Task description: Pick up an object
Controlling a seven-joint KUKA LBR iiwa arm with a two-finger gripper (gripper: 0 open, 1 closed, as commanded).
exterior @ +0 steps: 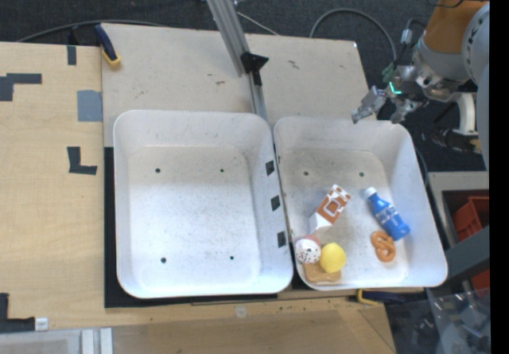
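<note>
White plastic makes up both shallow bins, and everything worth picking has gathered in the lower part of the right bin (413,161): a blue bottle (387,215) lying tilted, a pretzel-shaped piece (383,247) just below it, an orange-and-white carton (333,205) toward the middle, and a yellow ball (332,257) touching a speckled white ball (308,250) down by the lower rim. A tan flat piece (320,273) peeks from under the two balls. They seem to have slid there, I judge, because the bin's floor is tilted or they were dumped loosely; nothing is arranged.

My gripper (380,104) hangs in the upper right of the frame, just beyond the right bin's upper rim and well apart from all of the objects. Whether my jaws are parted or closed I cannot tell from this angle; nothing sits between them.

For room, the bottle looks the easiest target: open floor lies above and to its left, though the right wall is near. The balls are crowded against the rim and each other, a poor place to descend. The left bin (127,185) offers broad bare floor, bounded by the central divider where the rims meet.
</note>
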